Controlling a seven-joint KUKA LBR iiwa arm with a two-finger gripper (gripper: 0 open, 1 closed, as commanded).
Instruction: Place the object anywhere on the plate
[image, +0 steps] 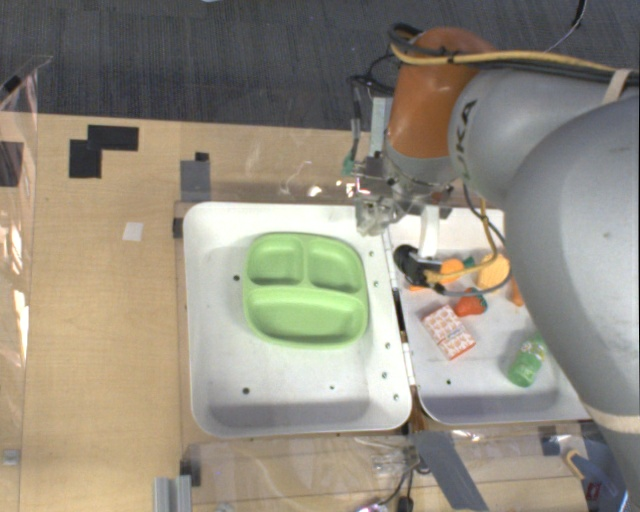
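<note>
Green and three-sectioned, the plate (304, 289) lay bare at the middle of the left bin (215, 390). The arm's pincer (378, 215) hung over the far edge where the two bins met; whether it was spread or pressed together could not be told, and nothing showed between its fingers. The candidate objects, among them a patterned packet (449, 333) and a green bottle (526, 362), sat in the right bin (480, 400). A clean grasp there would likely have to come first.
</note>
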